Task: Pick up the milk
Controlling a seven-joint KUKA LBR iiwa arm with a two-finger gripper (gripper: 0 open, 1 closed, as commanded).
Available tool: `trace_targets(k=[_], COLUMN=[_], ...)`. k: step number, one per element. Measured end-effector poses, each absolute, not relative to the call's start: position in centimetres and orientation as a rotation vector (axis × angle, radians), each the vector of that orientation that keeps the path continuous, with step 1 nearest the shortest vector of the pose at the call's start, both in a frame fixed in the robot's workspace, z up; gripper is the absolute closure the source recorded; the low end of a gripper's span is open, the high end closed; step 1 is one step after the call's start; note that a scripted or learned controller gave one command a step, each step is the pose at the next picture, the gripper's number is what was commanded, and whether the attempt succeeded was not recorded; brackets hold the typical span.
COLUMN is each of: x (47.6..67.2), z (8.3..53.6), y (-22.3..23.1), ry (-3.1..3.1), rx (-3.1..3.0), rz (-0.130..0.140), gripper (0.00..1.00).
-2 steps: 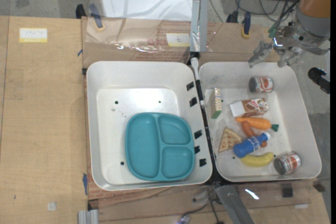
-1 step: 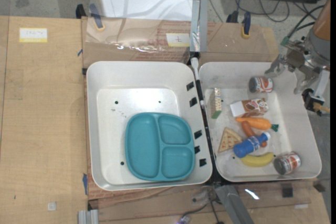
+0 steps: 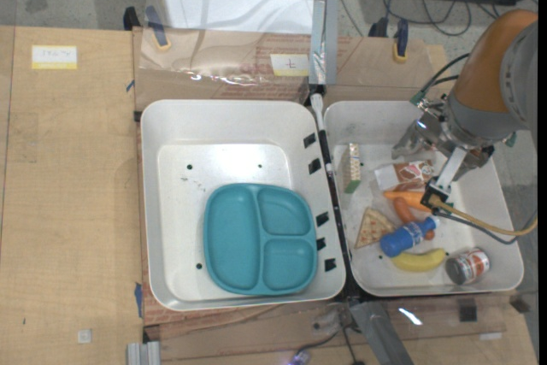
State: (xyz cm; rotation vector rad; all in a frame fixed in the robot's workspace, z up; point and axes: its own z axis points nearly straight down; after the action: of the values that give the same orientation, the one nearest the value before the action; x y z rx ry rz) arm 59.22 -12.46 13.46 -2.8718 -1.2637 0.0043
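While the gripper [image 3: 413, 143] hangs just beside the milk [image 3: 414, 176], its opening state indeterminable, a carrot [image 3: 404, 199] touches the carton, with a blue bottle [image 3: 405, 238] near.

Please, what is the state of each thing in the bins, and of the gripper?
gripper: over the right bin, beside the milk; open or shut cannot be told.
milk: lying on its side, not held.
blue bottle: lying on its side.
can: lying on its side.
banana: unpeeled, lying flat.
teal tray: flat, right side up, in the left bin.
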Motion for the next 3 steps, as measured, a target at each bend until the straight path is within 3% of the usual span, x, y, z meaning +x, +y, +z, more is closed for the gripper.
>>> trace_targets(k=[1, 2, 3], x=[57.8, 55.7, 54.5], z=[11.5, 12.5, 9.3], y=[-15.1, -15.0, -13.2], ry=[-1.505, -1.936, -2.024], rx=[-2.755, -2.471, -2.403], rz=[0.002, 0.001, -0.003], gripper=[0.0, 0.0, 0.0])
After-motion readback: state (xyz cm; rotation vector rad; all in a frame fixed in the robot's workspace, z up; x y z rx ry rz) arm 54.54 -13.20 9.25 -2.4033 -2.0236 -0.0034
